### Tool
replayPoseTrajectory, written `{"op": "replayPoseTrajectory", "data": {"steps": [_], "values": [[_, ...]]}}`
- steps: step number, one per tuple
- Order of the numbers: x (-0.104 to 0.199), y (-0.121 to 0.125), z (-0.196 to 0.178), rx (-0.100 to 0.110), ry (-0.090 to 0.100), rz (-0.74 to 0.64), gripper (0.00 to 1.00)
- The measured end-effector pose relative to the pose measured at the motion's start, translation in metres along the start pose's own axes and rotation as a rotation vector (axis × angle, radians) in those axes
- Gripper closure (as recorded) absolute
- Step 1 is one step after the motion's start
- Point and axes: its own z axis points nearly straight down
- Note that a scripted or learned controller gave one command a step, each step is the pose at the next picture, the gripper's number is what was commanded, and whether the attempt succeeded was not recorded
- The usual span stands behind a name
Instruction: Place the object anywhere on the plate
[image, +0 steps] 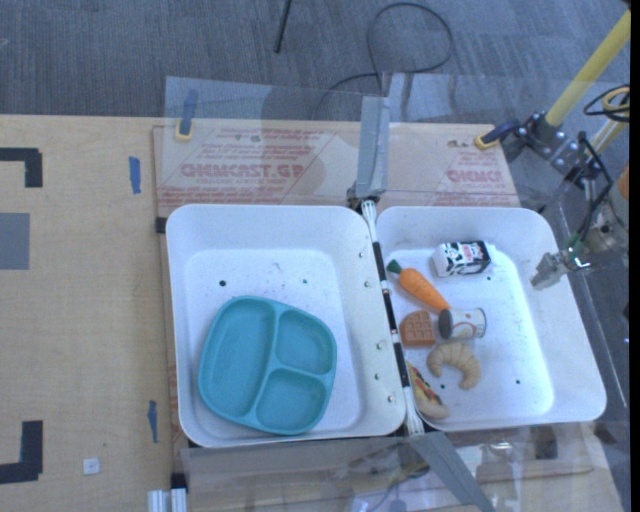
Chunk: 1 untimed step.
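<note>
Two bins (190, 240) on the bench: teal plate (267, 364) left, carrot (422, 287) and croissant (456, 363) right; pincer (556, 266) hangs over the right rim, can't tell how open, holding nothing visible

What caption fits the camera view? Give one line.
Teal plate in the left bin; toy foods wait in the right bin.

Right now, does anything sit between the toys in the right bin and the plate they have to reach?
Yes: the two bins' adjoining rims form a raised divider between the carrot, croissant and other toys in the right bin and the teal plate in the left bin. A lift clears it. The plate's compartments are bare.
</note>
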Motion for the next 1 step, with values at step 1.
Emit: {"op": "replayPoseTrajectory", "data": {"steps": [1], "values": [[0.1000, 0.0139, 0.0874, -0.003, -0.001, 0.079, 1.00]]}}
